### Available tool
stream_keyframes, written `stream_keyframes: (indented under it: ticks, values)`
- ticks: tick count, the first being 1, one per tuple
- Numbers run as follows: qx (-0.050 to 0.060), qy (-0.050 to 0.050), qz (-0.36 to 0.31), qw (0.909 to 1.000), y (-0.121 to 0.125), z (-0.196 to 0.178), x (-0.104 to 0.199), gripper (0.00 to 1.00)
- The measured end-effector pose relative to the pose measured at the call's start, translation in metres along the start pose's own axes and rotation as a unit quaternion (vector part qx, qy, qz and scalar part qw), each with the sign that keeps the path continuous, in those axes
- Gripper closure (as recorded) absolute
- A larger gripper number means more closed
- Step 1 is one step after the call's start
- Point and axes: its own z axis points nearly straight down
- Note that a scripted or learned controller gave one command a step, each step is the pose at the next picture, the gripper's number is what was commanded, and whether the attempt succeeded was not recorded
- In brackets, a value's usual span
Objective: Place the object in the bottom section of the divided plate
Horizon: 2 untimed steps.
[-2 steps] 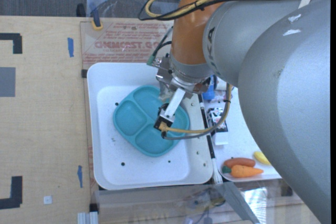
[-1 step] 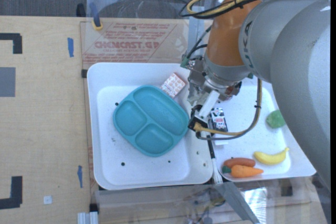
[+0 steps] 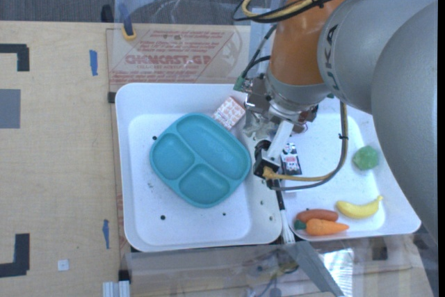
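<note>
Near the frame's center, the gripper [image 3: 245, 115] hangs at the upper right edge of the blue divided plate [image 3: 200, 159], a small pink-and-white patterned block [image 3: 228, 112] at its tip; whether the fingers clamp it, I cannot tell.

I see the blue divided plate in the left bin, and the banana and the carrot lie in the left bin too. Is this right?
Not quite. The camera view shows the blue divided plate in the left bin, but the banana and carrot lie in the right bin.
</note>
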Motion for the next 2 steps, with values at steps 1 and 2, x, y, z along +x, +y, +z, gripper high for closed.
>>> stream_keyframes:
  ticks: [1,2]
  values:
    - [0.000,0.000,0.000,1.0000,0.000,0.000,0.000,0.00]
    - [-0.001,0.001,0.001,1.0000,0.001,-0.010,-0.001,1.00]
